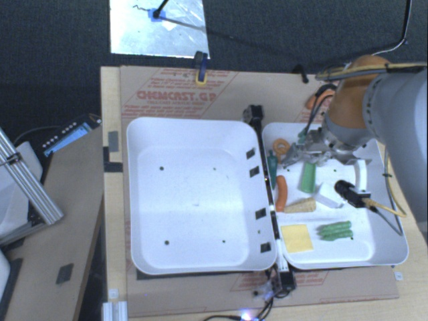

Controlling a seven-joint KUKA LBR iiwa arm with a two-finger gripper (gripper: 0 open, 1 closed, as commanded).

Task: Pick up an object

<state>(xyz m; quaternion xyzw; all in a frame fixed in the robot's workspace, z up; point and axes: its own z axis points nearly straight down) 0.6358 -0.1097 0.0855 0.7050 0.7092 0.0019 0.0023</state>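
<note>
While the arm [374, 105] reaches in from the right, its gripper [309, 151] hangs low over the far part of the right bin [388, 253], just above a green cylinder [307, 177]. Judged step: descent toward a pick, with nothing yet lifted. Whether the jaws are released or clenched cannot be told (wrist housing and cabling mask the tips).

Candidate objects lie in that bin: an orange sausage-shaped piece [281, 191], a yellow square [296, 237], a green pod-like item [334, 230]. Next move calls for centring on the cylinder, closing, then lifting straight.

Left bin [194, 192] holds nothing discernible. The orange ring [281, 146] is partly covered.
</note>
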